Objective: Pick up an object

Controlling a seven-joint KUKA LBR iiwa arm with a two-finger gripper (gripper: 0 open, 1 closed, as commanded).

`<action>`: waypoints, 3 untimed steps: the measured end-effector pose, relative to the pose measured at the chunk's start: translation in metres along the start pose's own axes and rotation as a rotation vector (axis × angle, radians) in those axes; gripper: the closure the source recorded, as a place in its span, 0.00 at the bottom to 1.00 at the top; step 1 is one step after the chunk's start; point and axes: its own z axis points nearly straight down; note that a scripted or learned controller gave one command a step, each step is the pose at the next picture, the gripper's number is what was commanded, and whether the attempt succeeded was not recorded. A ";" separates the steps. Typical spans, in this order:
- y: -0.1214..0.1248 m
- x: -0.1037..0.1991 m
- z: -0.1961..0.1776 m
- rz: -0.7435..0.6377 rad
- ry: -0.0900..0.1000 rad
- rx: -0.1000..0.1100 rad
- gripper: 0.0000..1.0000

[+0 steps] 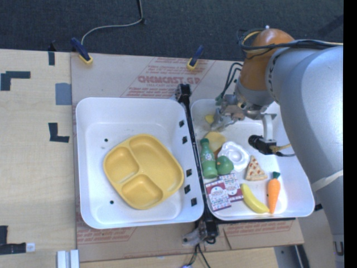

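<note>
Nearest you in the right bin (295, 205) lie a banana (254, 200) and a carrot (273, 193), side by side at the front, with a small red packet (219, 194) to their left. Just behind those you have a pizza slice (255, 170), a white piece (234, 154), a green pepper (225, 164) and a green bottle (208, 159) standing against the bin's left wall. Further back sits a yellow piece (215, 138).

In the left bin (92, 166) you see a yellow divided plate (143, 171), lying flat and well apart from the toys.

At the far end of the right bin, the gripper (227, 115) hangs low over the back left corner, just beyond the yellow piece, with something small and yellow (209, 118) beside it. You cannot tell from here how its jaws stand or whether anything is between them. The arm (312, 99) covers the bin's right rear.
</note>
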 end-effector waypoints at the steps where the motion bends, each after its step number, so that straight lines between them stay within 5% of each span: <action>1: 0.000 0.000 0.000 0.000 -0.001 -0.001 0.00; 2: 0.000 0.000 -0.009 -0.001 -0.002 0.001 1.00; 3: -0.001 0.000 -0.009 0.000 -0.003 0.003 0.00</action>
